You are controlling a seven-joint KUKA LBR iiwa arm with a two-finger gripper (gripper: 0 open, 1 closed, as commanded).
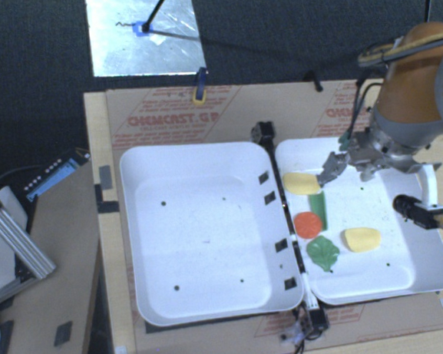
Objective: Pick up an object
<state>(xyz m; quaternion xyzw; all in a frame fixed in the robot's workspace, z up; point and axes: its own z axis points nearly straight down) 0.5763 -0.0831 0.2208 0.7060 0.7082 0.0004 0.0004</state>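
camera view: grey arm with orange band reaches in from the right over the right-hand shallow white bin (415,275). two-finger gripper (332,170) hangs just beside the pale yellow oblong piece (301,183) at the bin's upper left; can't tell if it's apart or together. nothing visibly between them, so the pick looks not yet done. also in that bin: dark green stick (319,211), round orange-red piece (308,223), green leafy piece (323,252), yellow rounded chunk (362,239). left-hand white bin (144,218) holds no objects. left to do, by my read: grasp and lift.
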